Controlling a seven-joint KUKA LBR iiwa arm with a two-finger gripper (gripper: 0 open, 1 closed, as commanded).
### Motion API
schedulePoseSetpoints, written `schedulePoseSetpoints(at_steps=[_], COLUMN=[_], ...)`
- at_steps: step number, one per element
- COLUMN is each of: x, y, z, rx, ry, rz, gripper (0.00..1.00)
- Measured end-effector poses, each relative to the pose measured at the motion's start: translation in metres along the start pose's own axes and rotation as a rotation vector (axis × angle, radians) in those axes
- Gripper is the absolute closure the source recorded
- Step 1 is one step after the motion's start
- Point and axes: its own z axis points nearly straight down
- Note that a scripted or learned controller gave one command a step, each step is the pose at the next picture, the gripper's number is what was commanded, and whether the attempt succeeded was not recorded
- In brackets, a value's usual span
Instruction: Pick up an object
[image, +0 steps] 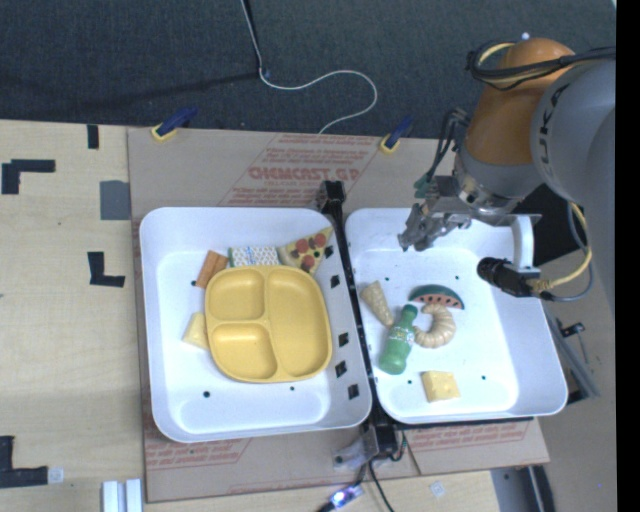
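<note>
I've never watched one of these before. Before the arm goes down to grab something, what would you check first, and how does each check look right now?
1. Gripper carries nothing: ok, nothing between its fingers.
2. Fingers open wide enough: cannot tell.
3. Gripper above right bin: ok, over its far left part.
4. Something directly beneath it: not ok, bare floor there.
5. Green bottle free to lift: not ok, it touches the croissant.
6. Cheese wedge stands apart: ok.

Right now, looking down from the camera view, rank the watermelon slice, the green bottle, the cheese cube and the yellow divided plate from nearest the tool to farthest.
From the tool:
1. Watermelon slice, right bin, just below it.
2. Green bottle, right bin, near the divider.
3. Cheese cube, right bin's front; yellow divided plate, left bin: too close to call.
</note>
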Motion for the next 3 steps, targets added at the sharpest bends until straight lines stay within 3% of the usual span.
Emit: schedulePoseSetpoints(at_steps=[2, 3], x=[0.104, 0.100], y=[-0.034, -0.044], z=[-0.005, 0.003], rx=[0.000, 0.000], ry=[0.000, -0.003], rz=[-0.001, 0.005], gripper=[1.00, 1.00])
